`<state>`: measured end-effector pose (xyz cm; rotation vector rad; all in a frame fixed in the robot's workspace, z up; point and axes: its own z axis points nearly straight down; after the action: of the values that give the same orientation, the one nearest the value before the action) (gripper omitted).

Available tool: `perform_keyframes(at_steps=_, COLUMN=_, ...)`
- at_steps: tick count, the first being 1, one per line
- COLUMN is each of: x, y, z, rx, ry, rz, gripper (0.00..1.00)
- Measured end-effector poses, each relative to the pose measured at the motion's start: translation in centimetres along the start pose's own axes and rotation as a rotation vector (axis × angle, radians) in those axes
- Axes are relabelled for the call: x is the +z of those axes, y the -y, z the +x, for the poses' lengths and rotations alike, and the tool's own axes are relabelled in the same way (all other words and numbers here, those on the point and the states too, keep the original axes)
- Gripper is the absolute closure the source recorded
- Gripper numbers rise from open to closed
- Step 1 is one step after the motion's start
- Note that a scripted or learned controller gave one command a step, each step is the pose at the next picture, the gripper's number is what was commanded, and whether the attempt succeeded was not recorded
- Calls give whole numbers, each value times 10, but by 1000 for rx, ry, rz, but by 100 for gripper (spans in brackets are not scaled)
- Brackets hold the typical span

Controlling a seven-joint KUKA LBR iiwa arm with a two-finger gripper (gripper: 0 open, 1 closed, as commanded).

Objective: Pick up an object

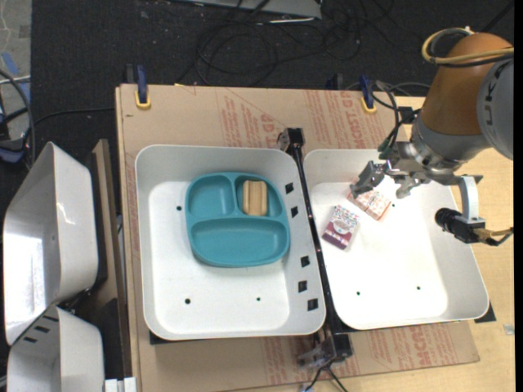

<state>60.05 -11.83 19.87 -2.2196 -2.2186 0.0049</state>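
On a cardboard-topped bench, the gripper (pixel 385 180) hangs with fingers spread over a small printed box (pixel 370 203), a glossy purple packet (pixel 341 225) just beside it.

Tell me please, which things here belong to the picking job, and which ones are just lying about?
Job: gripper, red-and-white packet under it, purple packet, right bin.
Lying about: teal divided tray, tan block in its compartment, left bin.
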Motion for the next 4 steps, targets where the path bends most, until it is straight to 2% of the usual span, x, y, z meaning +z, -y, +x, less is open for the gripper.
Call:
perform_keyframes(at_steps=1, x=61, y=-1, z=9, rx=-1, ry=-1, rz=2, gripper=0)
perform_keyframes(at_steps=2, x=105, y=-3, z=10, rx=1, ry=-2, rz=-9, gripper=0)
perform_keyframes(at_steps=3, x=95, y=-2, z=10, rx=1, ry=0, rz=-7, gripper=100)
perform_keyframes(at_steps=4, x=40, y=-5, z=20, rx=-5, ry=1, rz=-10, gripper=100)
